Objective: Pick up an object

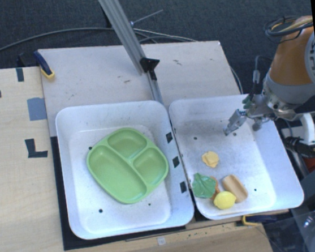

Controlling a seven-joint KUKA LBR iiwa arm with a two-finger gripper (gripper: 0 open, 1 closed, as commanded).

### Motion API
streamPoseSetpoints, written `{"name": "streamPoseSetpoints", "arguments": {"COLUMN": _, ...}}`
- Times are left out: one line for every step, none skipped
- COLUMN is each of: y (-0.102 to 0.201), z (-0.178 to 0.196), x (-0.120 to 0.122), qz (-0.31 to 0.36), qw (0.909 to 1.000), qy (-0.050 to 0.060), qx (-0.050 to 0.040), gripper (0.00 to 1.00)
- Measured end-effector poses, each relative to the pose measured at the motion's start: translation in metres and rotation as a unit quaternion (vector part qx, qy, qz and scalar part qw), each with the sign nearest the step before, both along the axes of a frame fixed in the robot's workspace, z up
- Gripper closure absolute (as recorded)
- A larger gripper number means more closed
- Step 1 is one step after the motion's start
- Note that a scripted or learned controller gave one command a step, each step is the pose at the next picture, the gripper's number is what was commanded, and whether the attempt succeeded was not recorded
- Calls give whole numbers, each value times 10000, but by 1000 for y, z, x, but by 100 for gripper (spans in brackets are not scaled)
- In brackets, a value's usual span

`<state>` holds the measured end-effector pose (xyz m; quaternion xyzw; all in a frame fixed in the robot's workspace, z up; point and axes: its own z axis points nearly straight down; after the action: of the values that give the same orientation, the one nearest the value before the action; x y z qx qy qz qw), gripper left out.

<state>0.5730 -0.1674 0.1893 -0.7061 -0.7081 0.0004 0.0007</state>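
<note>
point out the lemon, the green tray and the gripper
lemon (225, 200), camera view, middle of its yellow skin
green tray (113, 176), camera view, floor of its largest compartment
gripper (239, 121), camera view, midway between its fingertips

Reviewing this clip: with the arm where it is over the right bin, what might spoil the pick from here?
1. The green leafy piece, lemon and hot dog bun crowd together in the right bin's near corner; closing on one would likely nudge the others.
2. They lie close to the bin's wall, which may block a finger.
3. The gripper sits well away from every item; the small yellow piece looks low and could slip.
</note>
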Motion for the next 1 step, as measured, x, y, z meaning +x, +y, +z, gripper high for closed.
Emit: {"name": "streamPoseSetpoints", "arguments": {"y": 0, "z": 0, "x": 0, "qz": -1, "qw": 10000, "qy": 2, "qx": 1, "gripper": 0}}
